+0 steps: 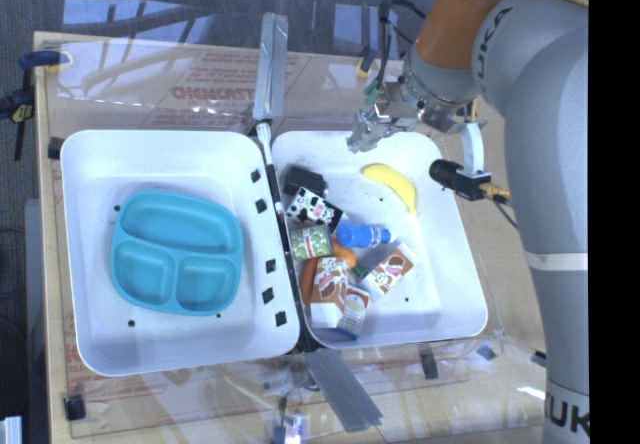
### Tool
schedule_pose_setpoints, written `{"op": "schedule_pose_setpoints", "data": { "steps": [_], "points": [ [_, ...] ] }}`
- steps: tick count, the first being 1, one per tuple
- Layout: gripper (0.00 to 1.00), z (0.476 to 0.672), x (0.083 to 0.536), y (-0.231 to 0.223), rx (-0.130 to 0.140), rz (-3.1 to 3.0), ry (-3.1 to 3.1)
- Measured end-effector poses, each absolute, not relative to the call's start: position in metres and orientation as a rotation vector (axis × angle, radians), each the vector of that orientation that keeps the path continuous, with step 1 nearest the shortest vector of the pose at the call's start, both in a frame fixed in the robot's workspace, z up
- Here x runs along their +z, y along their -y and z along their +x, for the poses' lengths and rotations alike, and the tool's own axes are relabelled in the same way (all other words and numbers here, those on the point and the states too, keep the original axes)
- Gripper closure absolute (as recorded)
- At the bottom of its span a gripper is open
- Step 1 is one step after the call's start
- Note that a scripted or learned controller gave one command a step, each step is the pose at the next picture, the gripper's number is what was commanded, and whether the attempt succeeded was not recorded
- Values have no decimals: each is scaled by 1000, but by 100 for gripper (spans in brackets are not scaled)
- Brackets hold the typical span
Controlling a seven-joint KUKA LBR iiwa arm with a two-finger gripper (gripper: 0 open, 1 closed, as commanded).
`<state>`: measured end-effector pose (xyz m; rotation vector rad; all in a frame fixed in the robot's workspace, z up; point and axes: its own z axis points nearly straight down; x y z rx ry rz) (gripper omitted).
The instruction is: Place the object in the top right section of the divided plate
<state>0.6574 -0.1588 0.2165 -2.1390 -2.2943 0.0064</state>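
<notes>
Grey carpet around a bench [150, 82] covered with clear sheeting, two white bins side by side on it. In the left bin [85, 162], a blue divided plate [178, 252]: one long section across the far side, two small ones nearer the camera. In the right bin [455, 262], a jumble: yellow banana [392, 184] lying apart toward the far right, blue bottle [362, 234] just nearer than it, cow-patterned carton [310, 204], snack packets [340, 287] heaped at the near left.

Arm [520, 42] reaching in from the right, jaws hovering over the far rim of the right bin, near the banana, nothing visibly between them. Cannot tell how wide.

Probably the pick stage, with nothing yet on the plate. Best to choose the banana, free on every side. Come straight down, close across its narrow middle, lift well clear of the wall between the bins, then lower over the far right part of the plate before letting go.
</notes>
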Motion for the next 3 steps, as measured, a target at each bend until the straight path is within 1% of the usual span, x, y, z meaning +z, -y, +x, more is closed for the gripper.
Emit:
{"op": "schedule_pose_setpoints", "data": {
  "steps": [1, 2, 3],
  "points": [
    [100, 592, 123, 130, -9, -2148, 2305],
    [100, 549, 167, 212, 5, -2199, 2238],
    [100, 497, 113, 197, -13, -2240, 2225]
  ]
}}
